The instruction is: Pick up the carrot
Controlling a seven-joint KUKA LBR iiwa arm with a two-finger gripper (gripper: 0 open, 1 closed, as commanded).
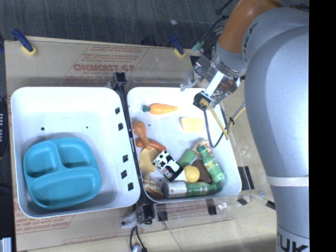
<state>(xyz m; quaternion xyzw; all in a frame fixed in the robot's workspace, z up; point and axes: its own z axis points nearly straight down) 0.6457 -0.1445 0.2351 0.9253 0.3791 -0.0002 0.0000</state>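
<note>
Lying in the right bin [169, 129], tapered smooth orange carrot [163, 108], gripper [188, 83] near rim (grip unclear)

On the brown board [105, 62], toward twelve o'clock, red print read "CHEMCAST GP"; the smaller red lines around it were too faint for me to read. At five o'clock my arm [281, 140] bore "KUK", cut off at the frame's edge.

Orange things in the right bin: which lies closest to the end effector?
The green-tipped carrot near the far wall; the brownish-orange piece lies farther off.
</note>
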